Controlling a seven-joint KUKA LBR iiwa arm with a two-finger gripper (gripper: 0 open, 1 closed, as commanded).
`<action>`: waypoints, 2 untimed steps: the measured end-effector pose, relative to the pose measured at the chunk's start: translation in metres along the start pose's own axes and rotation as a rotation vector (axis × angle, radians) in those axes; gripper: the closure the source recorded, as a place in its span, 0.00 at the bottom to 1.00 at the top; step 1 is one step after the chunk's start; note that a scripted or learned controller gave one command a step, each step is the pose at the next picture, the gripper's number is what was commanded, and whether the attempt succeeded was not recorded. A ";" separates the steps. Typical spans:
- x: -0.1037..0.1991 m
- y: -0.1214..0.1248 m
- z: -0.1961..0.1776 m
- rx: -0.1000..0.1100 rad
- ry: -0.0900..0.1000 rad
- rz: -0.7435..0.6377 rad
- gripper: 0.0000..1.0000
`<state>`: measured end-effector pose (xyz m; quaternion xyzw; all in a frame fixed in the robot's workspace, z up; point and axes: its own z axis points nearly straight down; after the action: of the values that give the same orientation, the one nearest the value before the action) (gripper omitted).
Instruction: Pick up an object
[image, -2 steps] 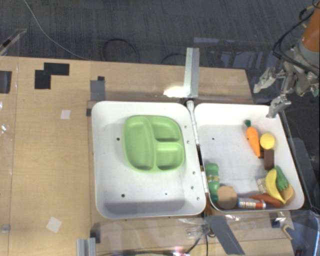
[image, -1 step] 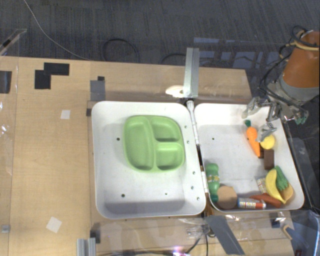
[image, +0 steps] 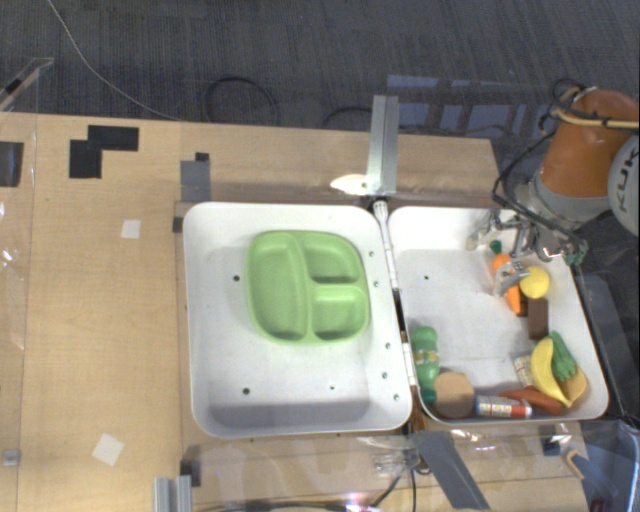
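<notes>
The claw (image: 515, 252) is seen low over the far right part of the right bin (image: 440, 250), near the table's right edge. A small orange piece (image: 505, 268) and a yellow lemon-like toy (image: 535, 283) lie directly beneath and slightly nearer. Whether anything is pinched cannot be told.

Two white bins borne side by side on a wooden bench

The bench (image: 100, 330) is seen in pale wood; the left bin (image: 215, 400) and right bin (image: 450, 240) are set on it touching, and black patches (image: 100, 148) and small pale squares (image: 131, 229) are seen on its left part
</notes>
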<state>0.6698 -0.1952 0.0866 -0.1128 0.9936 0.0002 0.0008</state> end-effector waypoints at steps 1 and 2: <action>0.038 0.019 -0.002 0.003 -0.009 0.107 0.00; 0.034 0.019 -0.017 0.007 -0.020 0.102 1.00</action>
<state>0.6322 -0.1847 0.1031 -0.0620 0.9980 -0.0020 0.0111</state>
